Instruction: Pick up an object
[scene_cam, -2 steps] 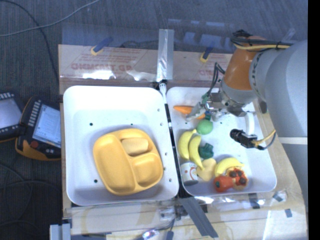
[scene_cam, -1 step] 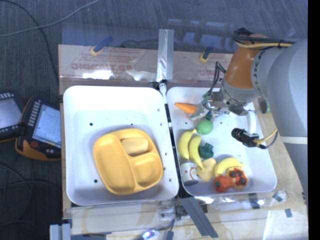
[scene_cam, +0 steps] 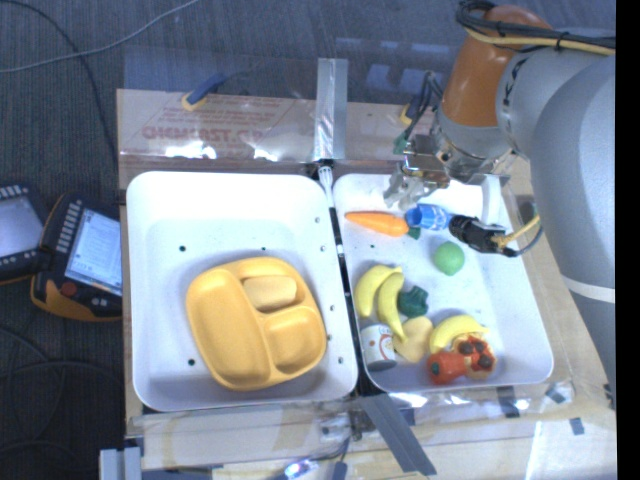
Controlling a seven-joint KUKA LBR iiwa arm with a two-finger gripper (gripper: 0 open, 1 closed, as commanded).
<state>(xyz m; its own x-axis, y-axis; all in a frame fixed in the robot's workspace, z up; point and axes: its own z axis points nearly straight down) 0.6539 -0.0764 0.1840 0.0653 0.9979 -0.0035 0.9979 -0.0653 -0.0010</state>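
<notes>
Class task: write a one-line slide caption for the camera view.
Grey arm's pincer hovers above orange plastic carrot in right white bin; yellow divided tray in left.

My arm (scene_cam: 560,118) is cut off by the top and right edges. My gripper (scene_cam: 408,190) is small and blurry, so I cannot tell how it stands. The little can (scene_cam: 377,346) hides partly under a banana (scene_cam: 388,303). The red thing (scene_cam: 462,360) may be a tomato. The tablet (scene_cam: 75,258) is cut off at the left edge.
</notes>
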